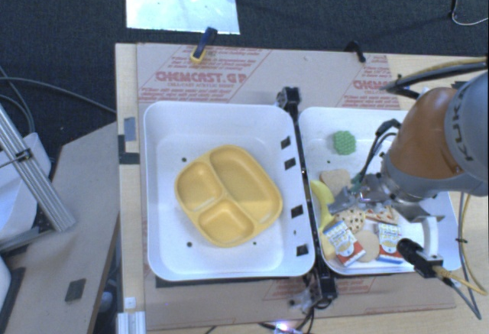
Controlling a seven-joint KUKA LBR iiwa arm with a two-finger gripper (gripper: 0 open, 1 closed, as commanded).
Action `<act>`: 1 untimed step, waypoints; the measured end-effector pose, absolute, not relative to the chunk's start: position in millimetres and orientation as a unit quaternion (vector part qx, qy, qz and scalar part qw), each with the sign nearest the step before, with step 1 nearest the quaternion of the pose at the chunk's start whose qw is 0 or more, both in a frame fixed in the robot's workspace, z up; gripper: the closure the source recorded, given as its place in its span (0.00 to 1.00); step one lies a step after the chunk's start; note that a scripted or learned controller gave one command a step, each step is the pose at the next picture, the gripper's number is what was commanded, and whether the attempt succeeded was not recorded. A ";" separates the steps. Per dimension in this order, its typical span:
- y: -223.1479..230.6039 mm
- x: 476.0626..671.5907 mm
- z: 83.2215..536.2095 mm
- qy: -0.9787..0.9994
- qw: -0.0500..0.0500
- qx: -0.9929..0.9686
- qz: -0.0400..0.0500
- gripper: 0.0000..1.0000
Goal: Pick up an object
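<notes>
The right bin (359,120) holds several small things: a green bumpy ball (344,142) at the back, a tan piece (334,179), a yellow banana-like piece (320,196) by the left wall, a brown spotted cookie (352,218), a red-and-white box (343,239) and another small box (388,241) at the front. My gripper (359,199) reaches down from the right into the middle of this bin, just above the cookie and beside the tan piece. The wrist hides its fingertips.
The left bin (164,141) holds a yellow three-compartment tray (228,194). A black divider with clips (295,164) runs between the bins. My arm's orange band (429,145) hangs over the right bin's right side. Cables run past the bench at the right.
</notes>
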State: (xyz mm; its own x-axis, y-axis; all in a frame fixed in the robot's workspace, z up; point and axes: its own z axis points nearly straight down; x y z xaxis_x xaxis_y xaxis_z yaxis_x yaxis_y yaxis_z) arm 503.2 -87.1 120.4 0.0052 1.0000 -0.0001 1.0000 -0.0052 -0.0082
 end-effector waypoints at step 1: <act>-151.3 492.3 90.4 -0.707 -0.005 -0.707 -0.007 0.00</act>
State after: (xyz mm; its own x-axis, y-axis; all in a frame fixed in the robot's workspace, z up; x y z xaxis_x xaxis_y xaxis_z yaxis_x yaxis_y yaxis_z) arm 492.3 -151.3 90.4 0.0002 1.0000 0.0026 0.9999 -0.0003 0.0169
